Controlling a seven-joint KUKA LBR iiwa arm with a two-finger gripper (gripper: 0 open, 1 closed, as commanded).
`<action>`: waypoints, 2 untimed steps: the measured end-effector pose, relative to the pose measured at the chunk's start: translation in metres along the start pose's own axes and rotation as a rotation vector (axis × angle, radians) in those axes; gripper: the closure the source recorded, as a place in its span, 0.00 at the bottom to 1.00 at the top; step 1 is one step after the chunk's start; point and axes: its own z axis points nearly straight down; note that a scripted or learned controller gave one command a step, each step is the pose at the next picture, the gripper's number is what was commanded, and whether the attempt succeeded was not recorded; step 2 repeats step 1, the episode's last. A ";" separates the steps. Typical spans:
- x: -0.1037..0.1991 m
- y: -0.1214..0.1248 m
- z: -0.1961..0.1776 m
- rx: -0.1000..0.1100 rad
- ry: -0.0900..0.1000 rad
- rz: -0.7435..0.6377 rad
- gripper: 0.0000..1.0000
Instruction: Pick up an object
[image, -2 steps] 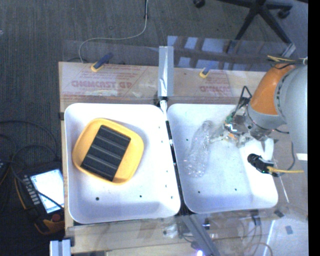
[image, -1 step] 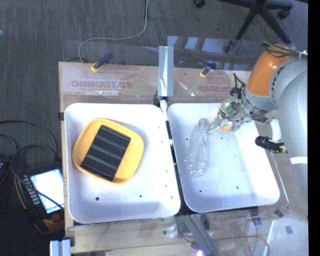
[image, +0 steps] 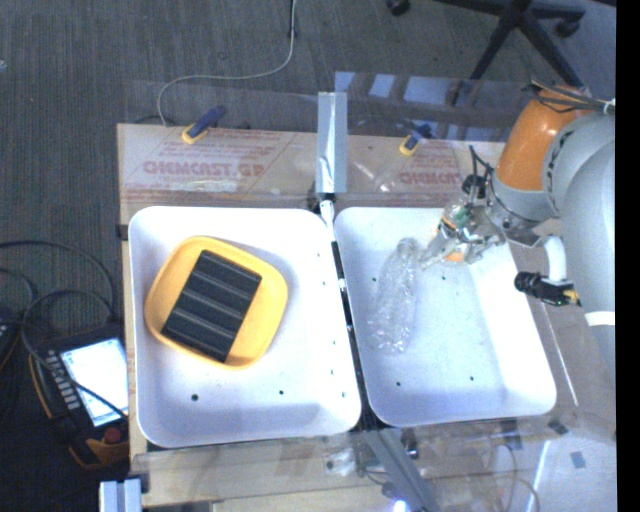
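Two white bins sit side by side on the counter.
The left bin (image: 160, 400) holds a yellow pad with a black ribbed top (image: 216, 299). The right bin (image: 500, 370) holds a crumpled clear plastic wrap (image: 393, 297). The gripper (image: 458, 238) hangs by the wrap's upper end; I cannot tell how its fingers stand.

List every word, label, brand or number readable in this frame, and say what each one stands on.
"CHEMCAST GP" in faded red, on the brown protective sheet behind the left bin.
A second red print on the same kind of sheet behind the right bin: too blurred and washed out to read.
Screen of the handheld device on the floor: lit, but too small to read.
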 end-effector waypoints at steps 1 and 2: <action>0.029 0.008 -0.084 -0.030 -0.001 -0.066 1.00; 0.029 0.008 -0.084 -0.030 -0.001 -0.066 1.00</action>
